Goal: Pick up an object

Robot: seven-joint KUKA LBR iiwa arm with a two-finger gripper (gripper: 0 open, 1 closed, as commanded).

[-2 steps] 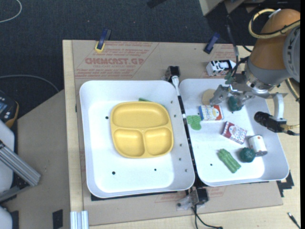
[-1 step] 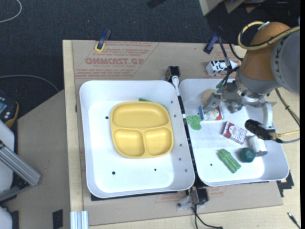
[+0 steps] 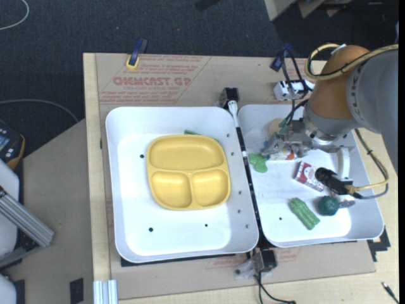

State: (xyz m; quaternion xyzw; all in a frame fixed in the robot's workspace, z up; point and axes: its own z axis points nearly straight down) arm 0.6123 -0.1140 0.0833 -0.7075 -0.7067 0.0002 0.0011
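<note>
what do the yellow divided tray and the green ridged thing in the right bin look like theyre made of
The yellow divided tray looks like moulded plastic with a smooth, slightly glossy finish: one even colour, rounded compartment walls and soft highlights. The green ridged piece also looks like plastic, possibly a toy vegetable: saturated uniform green with regular grooves. It is too small to tell whether it is hard or rubbery.

Green ridged toy (image 3: 304, 212), flat, right bin
</note>
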